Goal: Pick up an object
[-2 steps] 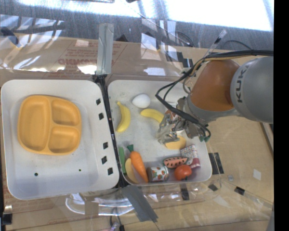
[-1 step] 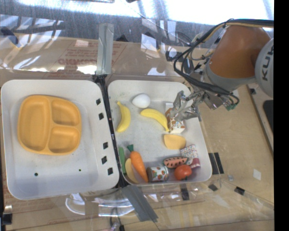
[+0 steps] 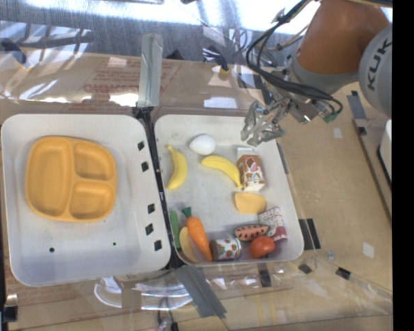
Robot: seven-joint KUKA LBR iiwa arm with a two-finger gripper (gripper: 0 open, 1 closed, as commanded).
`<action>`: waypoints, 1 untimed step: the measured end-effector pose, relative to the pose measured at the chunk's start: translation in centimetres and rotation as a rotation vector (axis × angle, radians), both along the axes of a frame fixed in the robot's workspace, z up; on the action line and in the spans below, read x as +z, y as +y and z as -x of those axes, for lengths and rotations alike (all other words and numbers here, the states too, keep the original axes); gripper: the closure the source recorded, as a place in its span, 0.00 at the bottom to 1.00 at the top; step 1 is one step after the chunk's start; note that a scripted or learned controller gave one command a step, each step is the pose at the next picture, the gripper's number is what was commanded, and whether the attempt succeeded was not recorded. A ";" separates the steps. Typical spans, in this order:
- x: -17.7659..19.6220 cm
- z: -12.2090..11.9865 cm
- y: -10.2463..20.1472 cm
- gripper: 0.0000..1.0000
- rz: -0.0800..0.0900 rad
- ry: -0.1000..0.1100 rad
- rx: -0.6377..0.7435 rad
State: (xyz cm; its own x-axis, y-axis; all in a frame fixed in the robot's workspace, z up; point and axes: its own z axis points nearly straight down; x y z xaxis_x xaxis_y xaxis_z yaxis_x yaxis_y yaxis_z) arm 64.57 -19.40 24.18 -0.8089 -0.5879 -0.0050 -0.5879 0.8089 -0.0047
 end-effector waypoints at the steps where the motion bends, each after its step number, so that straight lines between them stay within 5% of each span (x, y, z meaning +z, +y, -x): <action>1: -0.1 0.1 0.0 0.00 0.000 0.002 -0.001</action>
State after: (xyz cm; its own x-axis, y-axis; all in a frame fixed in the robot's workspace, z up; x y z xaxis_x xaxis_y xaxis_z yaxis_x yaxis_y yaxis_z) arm 64.51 -19.44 24.08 -0.8095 -0.5871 -0.0036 -0.5871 0.8095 -0.0032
